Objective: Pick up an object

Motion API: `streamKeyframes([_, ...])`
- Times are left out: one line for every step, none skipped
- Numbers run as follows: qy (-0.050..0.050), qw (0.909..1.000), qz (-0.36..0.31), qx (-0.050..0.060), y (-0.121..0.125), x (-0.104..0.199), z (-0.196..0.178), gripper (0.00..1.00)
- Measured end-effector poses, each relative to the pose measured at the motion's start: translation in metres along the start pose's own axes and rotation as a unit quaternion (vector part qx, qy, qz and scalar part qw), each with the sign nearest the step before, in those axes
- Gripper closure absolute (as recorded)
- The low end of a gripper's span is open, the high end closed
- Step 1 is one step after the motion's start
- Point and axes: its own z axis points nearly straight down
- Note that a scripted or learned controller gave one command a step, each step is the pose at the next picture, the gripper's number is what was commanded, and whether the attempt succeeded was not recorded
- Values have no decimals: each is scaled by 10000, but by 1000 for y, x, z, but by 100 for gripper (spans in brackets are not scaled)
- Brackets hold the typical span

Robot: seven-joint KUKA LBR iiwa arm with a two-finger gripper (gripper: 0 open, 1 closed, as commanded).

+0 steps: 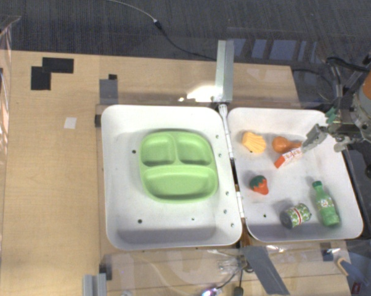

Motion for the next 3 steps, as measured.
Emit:
streamKeyframes([-3,9993,363,-13,73,17,151,0])
streamKeyframes([-3,9994,342,-20,75,18,141,100])
streamKeyframes([-3,9993,366,-12,113,51,46,100])
